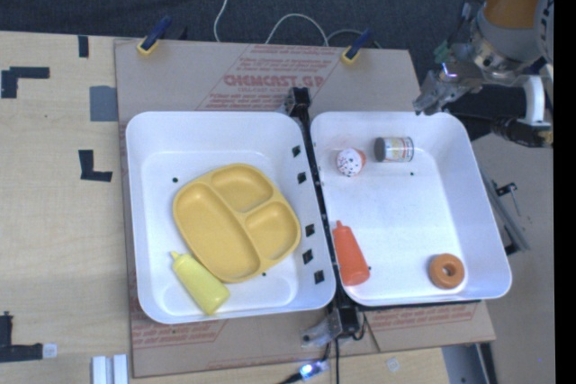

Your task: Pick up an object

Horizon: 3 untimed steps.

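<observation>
the claw [430, 101] hangs just past the right bin's [468, 193] far right corner, off the grey arm [504, 22] slanting down from the upper right; i can't tell its state. nearest inside that bin lie a small jar [393, 148] and a speckled ball [350, 162], well apart from the claw.

Two bins side by side. The left bin [148, 139] has the divided plate [237, 220] in the middle and a squeeze bottle [200, 281] at its near edge. The right bin [468, 193] has a ball [350, 161] and a jar [393, 148] along the far edge, another bottle [349, 254] by the near-left corner and a donut [445, 271] at the near-right corner. My pincer [434, 94] sits just past its far-right corner.
</observation>
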Available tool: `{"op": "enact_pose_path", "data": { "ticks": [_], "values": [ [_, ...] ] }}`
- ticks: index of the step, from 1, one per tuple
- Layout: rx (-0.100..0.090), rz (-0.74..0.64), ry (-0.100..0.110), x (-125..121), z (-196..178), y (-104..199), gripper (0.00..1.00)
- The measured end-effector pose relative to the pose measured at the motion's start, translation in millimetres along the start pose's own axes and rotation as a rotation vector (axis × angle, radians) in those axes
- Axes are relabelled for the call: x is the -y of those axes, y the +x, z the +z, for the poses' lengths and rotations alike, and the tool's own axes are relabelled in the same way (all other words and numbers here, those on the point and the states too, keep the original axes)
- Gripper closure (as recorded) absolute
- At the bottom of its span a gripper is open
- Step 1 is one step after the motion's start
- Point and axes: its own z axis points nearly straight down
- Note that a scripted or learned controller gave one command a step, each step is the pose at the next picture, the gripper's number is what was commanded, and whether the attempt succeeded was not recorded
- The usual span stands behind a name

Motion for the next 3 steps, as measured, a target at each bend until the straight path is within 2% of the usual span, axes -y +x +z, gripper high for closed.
{"op": "enact_pose_path", "data": {
  "ticks": [1,3],
  "values": [
    [-0.001,0.001,0.002,-1.0,-28.9,0.6,1.0],
    [-0.003,-0.003,0.007,28.3,-10.7,99.3,1.0]
  ]
}}
